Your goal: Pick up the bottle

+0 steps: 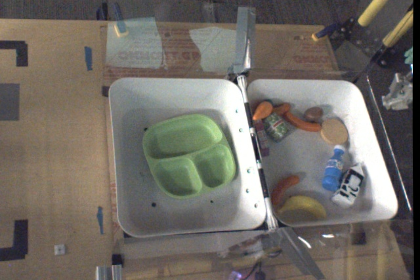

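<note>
The bottle was small and blue with a white cap, and it lay in the right bin, touching a black and white carton. I could not tell if the hand was open or closed, so I wanted it wide open, coming straight down across the bottle's thin sides. The carton and a yellow banana were close, so I had to be careful.

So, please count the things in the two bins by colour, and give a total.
Green: 2 (tray, can)
Orange: 3 (carrot, sausage, pepper)
Blue: 1 (bottle)
Yellow: 1 (banana)
Tan or brown: 2 (cookie, small round piece)
White and black: 1 (carton)
Total: 10
</note>
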Robot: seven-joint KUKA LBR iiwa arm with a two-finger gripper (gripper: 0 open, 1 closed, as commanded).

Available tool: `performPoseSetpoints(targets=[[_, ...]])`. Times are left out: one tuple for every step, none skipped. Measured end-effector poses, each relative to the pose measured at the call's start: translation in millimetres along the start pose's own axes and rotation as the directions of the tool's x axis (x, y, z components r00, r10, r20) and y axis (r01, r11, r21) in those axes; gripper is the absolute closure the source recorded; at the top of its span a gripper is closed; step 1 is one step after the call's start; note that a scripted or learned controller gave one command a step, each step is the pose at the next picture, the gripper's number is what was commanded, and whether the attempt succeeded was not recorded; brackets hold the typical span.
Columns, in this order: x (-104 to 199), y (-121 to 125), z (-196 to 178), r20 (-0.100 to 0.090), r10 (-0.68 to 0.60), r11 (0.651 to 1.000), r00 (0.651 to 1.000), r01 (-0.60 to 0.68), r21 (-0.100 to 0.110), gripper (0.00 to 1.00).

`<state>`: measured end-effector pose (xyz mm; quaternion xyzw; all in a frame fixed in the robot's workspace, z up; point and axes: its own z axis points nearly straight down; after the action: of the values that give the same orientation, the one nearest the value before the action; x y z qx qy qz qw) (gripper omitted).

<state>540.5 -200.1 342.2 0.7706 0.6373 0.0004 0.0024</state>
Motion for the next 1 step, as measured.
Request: performPoseSetpoints(targets=[[28.7,33.5,-87.7,0.0,0.274,0.962,0.962,-0.274,0.002,1.0]])
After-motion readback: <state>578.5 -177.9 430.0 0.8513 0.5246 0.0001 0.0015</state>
